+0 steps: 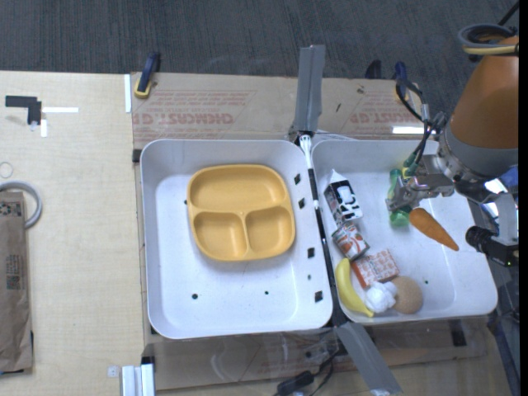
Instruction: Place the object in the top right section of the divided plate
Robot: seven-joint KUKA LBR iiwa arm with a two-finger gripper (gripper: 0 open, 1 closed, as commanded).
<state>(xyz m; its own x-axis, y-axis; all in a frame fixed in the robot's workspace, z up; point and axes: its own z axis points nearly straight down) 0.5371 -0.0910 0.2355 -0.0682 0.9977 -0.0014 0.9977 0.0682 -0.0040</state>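
Observation:
A yellow divided plate (242, 211) lies in the left bin (165, 246), with one wide section toward the back and two smaller ones toward the front. Nothing lies in any of its sections. My gripper (407, 193) hangs low over the back right part of the right bin (470, 299). A small green object (400, 214) sits directly under it and is partly hidden by it. Just to the right of the gripper lies an orange carrot (433, 228).
The right bin also holds a black-and-white bottle (343, 202), a small can (350, 242), a red-and-white packet (378, 266), a banana (350, 289), a white lump (380, 297) and a brown round item (406, 294). A raised divider (309, 213) separates the bins.

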